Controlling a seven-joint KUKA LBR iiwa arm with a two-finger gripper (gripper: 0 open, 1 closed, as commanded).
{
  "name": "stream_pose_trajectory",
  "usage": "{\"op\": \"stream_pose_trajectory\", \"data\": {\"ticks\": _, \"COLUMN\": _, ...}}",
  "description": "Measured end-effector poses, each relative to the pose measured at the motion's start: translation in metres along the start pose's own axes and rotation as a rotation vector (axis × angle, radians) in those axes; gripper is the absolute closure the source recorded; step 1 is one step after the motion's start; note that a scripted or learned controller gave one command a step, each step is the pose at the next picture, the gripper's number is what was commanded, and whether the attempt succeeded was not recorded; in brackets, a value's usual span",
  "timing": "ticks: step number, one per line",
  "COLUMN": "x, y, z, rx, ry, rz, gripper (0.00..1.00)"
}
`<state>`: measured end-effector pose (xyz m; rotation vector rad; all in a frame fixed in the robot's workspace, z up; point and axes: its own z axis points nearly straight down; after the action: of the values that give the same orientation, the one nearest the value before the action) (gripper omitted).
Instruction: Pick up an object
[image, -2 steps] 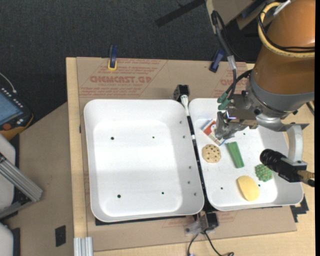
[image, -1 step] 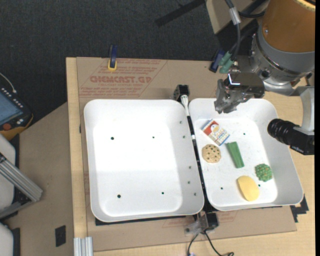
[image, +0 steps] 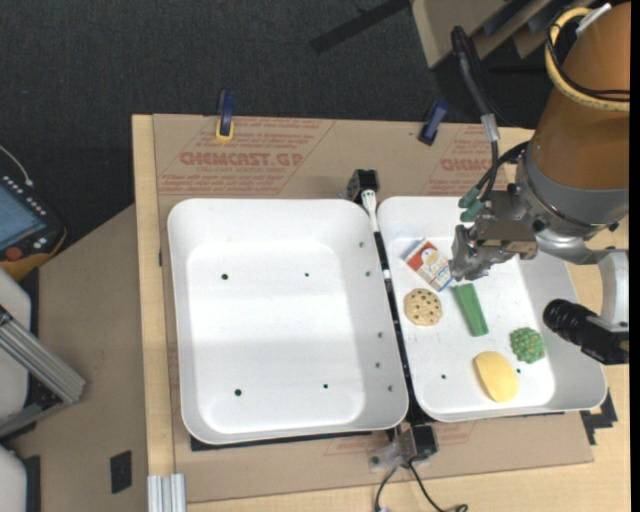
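The green stick (image: 471, 309) lies in the right bin (image: 560, 395), its long axis running roughly from the bin's far side to its near side. The gripper (image: 470, 268) hangs just over the stick's far end; how wide it stands, I cannot tell. A cookie (image: 423, 307) lies beside the stick.

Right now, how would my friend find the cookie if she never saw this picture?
Look at the right bin, the one the robot arm reaches over. Along its left side, next to the wall between the two bins, lies the cookie, below a small red, white and blue carton. It is the only round, flat, tan thing with dark dots; the green stick beside it is long and thin.
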<state>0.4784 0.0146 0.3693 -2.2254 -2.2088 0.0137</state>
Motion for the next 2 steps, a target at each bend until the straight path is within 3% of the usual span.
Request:
{"op": "stream_pose_trajectory", "data": {"ticks": 1, "x": 0.003, "y": 0.002, "z": -0.016, "rx": -0.014, "ry": 0.001, "rz": -0.008, "gripper": 1.00}}
{"op": "stream_pose_trajectory", "data": {"ticks": 2, "x": 0.035, "y": 0.000, "z": -0.064, "rx": -0.017, "ry": 0.003, "rz": -0.012, "gripper": 1.00}}
